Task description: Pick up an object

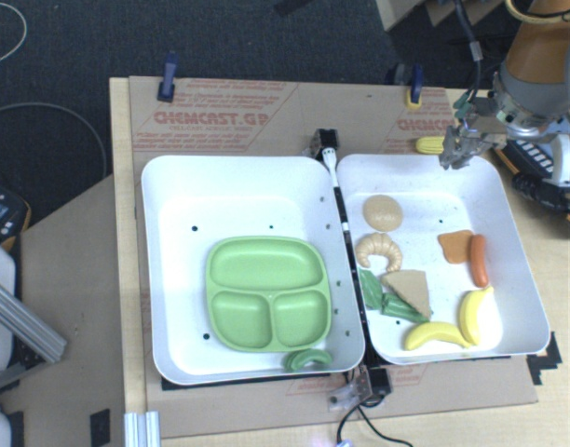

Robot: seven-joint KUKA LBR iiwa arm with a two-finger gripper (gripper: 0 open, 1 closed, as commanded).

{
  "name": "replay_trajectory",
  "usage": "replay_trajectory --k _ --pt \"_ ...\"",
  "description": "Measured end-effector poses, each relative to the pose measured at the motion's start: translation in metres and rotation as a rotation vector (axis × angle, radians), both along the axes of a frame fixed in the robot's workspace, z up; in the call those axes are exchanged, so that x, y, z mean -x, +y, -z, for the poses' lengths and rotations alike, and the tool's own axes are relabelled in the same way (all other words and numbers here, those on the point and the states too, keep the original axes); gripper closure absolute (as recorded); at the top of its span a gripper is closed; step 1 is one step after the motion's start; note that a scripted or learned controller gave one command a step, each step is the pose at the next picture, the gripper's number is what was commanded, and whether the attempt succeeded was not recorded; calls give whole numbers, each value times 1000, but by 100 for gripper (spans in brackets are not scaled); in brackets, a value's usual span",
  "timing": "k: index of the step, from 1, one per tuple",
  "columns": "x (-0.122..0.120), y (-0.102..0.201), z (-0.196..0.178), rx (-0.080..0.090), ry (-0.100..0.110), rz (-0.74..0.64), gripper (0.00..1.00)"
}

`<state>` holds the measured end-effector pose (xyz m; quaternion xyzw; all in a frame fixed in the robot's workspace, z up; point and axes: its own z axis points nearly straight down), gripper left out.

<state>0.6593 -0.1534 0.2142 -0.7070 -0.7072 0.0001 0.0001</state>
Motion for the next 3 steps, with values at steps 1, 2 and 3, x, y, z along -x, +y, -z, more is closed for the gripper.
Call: replay_trajectory --k 1,2,3 --pt "27 129 31 -5 6 -10 0" --pt "25 121 19 0 -1 -1 100" --pt "25 121 8 0 -3 -2 100"
